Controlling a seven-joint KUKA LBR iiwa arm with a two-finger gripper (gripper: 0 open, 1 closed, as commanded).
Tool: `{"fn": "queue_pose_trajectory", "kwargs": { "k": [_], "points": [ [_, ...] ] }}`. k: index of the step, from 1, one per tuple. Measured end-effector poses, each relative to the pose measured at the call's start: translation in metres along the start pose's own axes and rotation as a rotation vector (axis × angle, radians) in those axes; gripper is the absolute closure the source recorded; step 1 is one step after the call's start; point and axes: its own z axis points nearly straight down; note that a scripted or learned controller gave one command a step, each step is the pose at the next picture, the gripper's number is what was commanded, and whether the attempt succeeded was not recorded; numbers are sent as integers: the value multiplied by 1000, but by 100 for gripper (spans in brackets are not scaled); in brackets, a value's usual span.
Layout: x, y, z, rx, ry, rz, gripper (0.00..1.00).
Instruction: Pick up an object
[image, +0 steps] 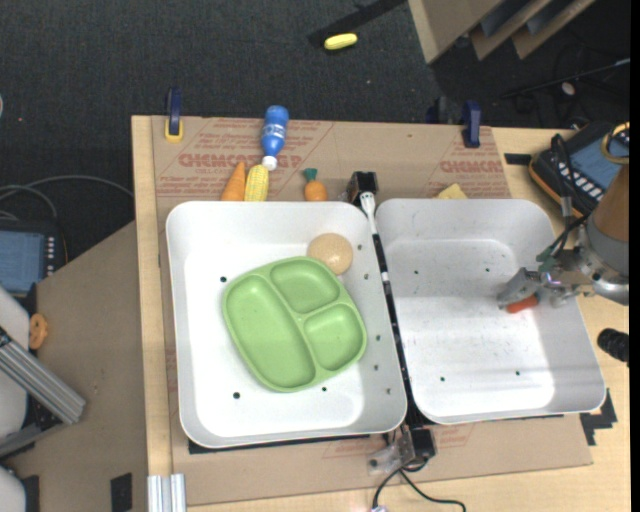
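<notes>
- Because the arm (610, 235) runs off the right edge, I see little more than its wrist, and the gripper (525, 290) is a blurred grey shape low over the right bin (470, 400).
- A small red-orange scrap shows right at the fingertips, too small to name; I cannot tell whether the fingers are parted or closed, or whether they grip it.
- Red printing on the cardboard sheet (420, 165) under the bins reads partly like "CHEMICAL", but the bins cut it off.
- The left bin (200, 330) holds a green divided plate (293, 322) with three compartments, lying flat and slightly turned.
- A round tan ball (331, 251) rests just beside the plate's upper right corner, near the bin's back wall.
- Behind the left bin on the cardboard lie a blue-and-white bottle (274, 133), a toy corn cob (256, 181) touching an orange carrot (234, 184), and a smaller carrot (314, 187) close by.
- A yellow object (341, 42) lies on the dark floor beyond the bench.
</notes>
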Motion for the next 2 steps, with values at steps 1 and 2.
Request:
{"fn": "queue_pose_trajectory", "kwargs": {
  "k": [1, 2],
  "points": [
    [-5, 38, 54, -6, 10, -12, 0],
    [-8, -57, 53, -1, 8, -7, 0]
  ]
}}
